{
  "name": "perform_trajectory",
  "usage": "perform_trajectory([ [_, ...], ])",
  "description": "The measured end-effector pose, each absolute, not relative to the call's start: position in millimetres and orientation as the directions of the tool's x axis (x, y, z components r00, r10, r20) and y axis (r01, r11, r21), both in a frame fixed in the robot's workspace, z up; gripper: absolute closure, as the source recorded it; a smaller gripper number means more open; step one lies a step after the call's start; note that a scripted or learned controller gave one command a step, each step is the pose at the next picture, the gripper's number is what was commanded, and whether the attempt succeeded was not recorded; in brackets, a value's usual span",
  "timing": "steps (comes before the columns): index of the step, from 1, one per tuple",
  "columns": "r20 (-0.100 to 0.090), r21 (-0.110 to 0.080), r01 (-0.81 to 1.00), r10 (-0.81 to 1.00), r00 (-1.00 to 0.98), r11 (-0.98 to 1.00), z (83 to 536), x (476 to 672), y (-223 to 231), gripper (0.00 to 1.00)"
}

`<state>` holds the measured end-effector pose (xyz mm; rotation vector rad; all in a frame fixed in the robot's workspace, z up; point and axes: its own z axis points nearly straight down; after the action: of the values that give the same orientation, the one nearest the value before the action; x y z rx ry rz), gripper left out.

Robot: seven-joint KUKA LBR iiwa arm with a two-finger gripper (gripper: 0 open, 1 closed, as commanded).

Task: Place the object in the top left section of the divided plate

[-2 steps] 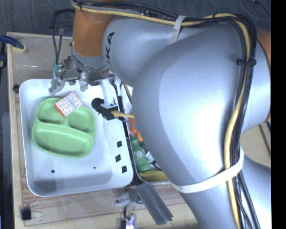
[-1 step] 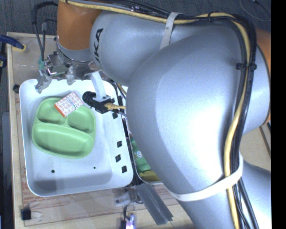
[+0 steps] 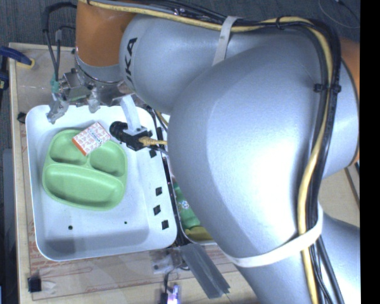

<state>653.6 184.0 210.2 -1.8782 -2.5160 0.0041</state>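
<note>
A green divided plate [image 3: 82,192] lies in the left white bin [image 3: 88,236]. A small box [image 3: 90,138] with an orange and white pattern rests on the plate's upper rim, over the ridge between the two upper sections. My gripper [image 3: 73,106] hangs just above and to the left of the box, over the bin's top left corner. It is open, with its pale fingers [image 3: 54,112] spread and nothing between them.
The large grey arm covers almost all of the right bin; a bit of a green thing [image 3: 189,217] shows at that bin's left edge. Blue clamps [image 3: 12,56] sit on the bench's top left corner. Bare bin floor lies below the plate.
</note>
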Motion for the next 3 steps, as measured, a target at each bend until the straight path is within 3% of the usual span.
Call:
perform_trajectory([
  [1,0.0,0.0,0.92,0.92,-0.393,0.393,313.3,656.7,134.5,0.0],
  [2,0.0,-0.001,0.854,0.854,-0.52,0.52,402.7,656.2,143.3,0.0],
  [3,0.001,-0.002,0.829,0.829,-0.56,0.56,372.5,656.5,75.8,0.0],
])
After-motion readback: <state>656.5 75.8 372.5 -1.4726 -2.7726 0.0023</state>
